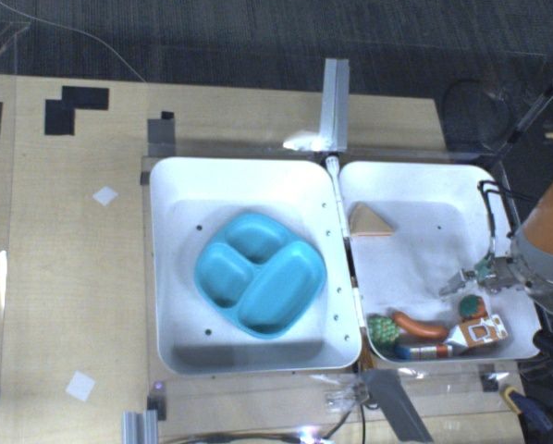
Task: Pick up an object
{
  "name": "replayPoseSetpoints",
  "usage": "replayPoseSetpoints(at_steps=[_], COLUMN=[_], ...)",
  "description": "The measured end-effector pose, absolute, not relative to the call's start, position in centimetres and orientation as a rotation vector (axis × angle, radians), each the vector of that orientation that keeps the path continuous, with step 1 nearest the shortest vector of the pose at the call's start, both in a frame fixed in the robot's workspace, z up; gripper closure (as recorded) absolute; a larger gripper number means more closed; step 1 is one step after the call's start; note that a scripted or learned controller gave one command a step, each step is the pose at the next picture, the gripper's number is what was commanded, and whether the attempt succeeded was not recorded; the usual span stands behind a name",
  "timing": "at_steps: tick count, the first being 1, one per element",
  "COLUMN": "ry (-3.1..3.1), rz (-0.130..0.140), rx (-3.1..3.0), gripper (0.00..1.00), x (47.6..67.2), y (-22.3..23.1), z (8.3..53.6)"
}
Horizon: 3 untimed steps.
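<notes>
Down in the right bin [415,206], the arm [549,239] reaches in from the right edge and its gripper [468,280] hangs low over the near half, just above a cluster of small things along the near wall. Whether the gripper is spread or pressed together I cannot tell; it is too small and blurred, and nothing can be made out held in it.

Nearest below the gripper sits a small round green and orange object [472,304], touching a small printed box [485,331]. Left of these lie an orange sausage-shaped toy [421,325], a green knobbly item [382,327] and a marker-like stick [429,350]. A tan wedge [370,220] rests apart at the far left of this bin. The left bin [179,248] holds a blue divided tray [260,273].

The round object looks light and probably stiff and smooth, so it may roll or squirt aside; closing across its middle seems best. The sausage toy is likely an easier target, taken across its narrow width.
</notes>
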<state>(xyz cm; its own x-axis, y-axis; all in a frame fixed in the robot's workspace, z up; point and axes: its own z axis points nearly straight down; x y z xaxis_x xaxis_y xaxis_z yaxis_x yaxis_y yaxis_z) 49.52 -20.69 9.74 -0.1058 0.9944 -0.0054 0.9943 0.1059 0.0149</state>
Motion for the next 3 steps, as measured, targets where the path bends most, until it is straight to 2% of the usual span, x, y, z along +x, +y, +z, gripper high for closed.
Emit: replayPoseSetpoints(at_steps=[1,2,3], ry=[2.412,2.408,2.372], rz=[0.009,0.011,0.001], rx=[1.996,1.992,2.063], gripper=[0.0,1.0,1.0], x=[49.2,49.6,49.6], y=[-20.7,-20.8,-16.0], z=[8.8,9.8,10.1])
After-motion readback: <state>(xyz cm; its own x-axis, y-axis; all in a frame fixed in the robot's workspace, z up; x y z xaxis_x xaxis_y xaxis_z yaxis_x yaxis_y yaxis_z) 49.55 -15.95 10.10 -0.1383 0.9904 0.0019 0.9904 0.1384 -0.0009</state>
